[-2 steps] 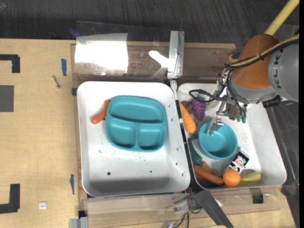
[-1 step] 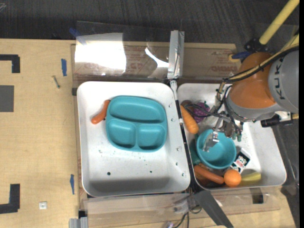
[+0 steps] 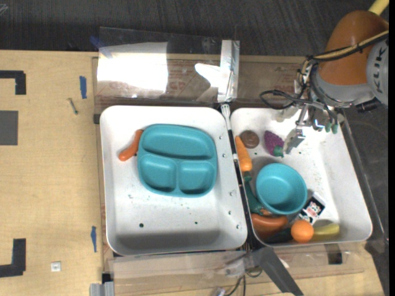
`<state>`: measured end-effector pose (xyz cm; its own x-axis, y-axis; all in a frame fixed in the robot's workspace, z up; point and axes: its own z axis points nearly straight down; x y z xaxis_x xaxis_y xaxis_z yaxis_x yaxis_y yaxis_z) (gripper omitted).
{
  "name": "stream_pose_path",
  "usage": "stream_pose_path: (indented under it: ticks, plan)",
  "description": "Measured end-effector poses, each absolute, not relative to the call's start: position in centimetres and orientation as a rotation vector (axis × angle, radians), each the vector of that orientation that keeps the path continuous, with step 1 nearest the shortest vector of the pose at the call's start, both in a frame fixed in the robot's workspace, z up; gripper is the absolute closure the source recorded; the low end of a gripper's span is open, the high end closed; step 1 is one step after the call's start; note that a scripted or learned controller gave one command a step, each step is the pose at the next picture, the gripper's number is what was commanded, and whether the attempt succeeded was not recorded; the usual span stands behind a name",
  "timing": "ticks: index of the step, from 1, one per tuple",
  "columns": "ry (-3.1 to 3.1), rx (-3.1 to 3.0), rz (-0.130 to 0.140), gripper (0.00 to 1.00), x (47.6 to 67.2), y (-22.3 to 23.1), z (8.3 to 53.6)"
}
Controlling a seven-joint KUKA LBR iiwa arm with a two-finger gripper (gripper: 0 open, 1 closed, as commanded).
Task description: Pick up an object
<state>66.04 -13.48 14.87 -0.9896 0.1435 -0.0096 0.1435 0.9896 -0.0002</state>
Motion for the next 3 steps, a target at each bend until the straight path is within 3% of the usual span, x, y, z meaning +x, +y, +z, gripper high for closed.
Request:
stream_pose_path:
  ticks: [1, 2, 3]
  plan:
    - [3.123, 0.245, -0.003, 0.0, 62.0, -20.3, 8.8]
    - [3.104, 0.424, 0.002, 0.0, 62.4, -14.4, 8.8]
    - [3.104, 0.422, -0.001, 0.0, 56.0, -14.5, 8.9]
